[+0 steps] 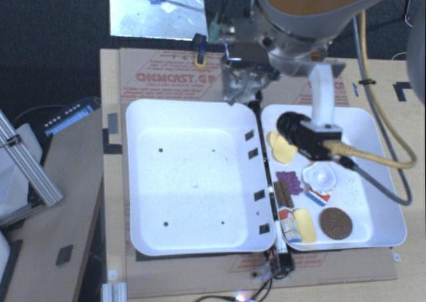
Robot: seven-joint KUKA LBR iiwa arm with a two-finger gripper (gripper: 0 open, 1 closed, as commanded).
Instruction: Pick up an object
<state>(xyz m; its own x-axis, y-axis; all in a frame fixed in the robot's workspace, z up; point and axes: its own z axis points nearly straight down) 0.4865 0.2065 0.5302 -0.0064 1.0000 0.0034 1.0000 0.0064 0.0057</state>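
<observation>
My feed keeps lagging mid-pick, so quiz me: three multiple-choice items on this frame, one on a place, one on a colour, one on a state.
1. Where does the round brown disc lie?
A. In the left white bin
B. In the right white bin, near its front corner
C. On the cardboard behind the bins

2. What colour is the small knobbly toy near the bins' shared wall?
A. Purple
B. Green
C. Orange

3. How does the flat yellow oblong piece stand relative to the disc?
A. Stacked on top of it
B. Underneath it
C. Beside it, apart

Answers: B, the disc rests on the floor of the right white bin, close to its front right corner. A, the toy is plainly purple. C, a strip of white bin floor shows between the yellow piece and the disc.
</observation>
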